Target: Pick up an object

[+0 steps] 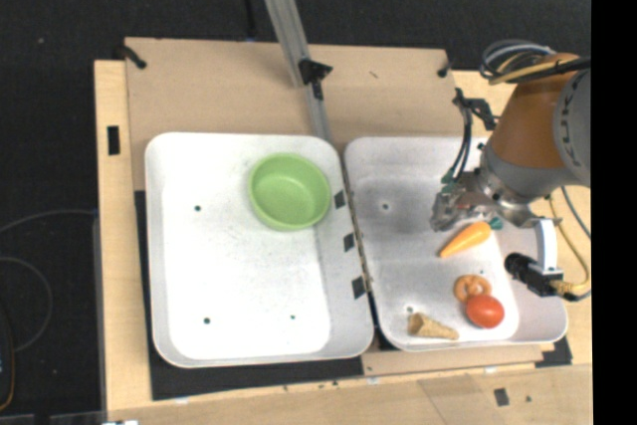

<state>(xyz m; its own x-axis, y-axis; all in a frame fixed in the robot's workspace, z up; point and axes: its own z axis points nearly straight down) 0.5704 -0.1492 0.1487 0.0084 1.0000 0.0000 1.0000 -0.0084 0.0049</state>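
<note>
- Hovering low over the right shallow white plastic bin (398,174), the two-finger gripper (455,208) sits just beside the upper left end of an orange carrot-shaped toy (465,239).
- Whether the gripper is spread wide, drawn narrow or closed on anything, I cannot tell, since it shows as a dark cluster under the wrist; nothing is visibly held.
- The carrot toy lies tilted in the right bin, its thick end toward the gripper, and looks the likeliest target of the 4 items there.
- Near the bin's front right corner rest a small orange round fruit toy (470,288), touching a red tomato-like ball (485,312), with a tan cone-shaped piece (430,324) just to their left.
- These 3 sit well apart from the gripper, probably leaving the carrot freest to approach.
- The grey arm with its orange band (528,129) reaches in from the right edge, bent down so the wrist points steeply into the bin.
- In the left white bin (199,294), a light green plastic bowl (290,191) stands upright near the back right corner, well apart from the arm.
- Both bins rest side by side on the pale wooden desk (219,65).
</note>
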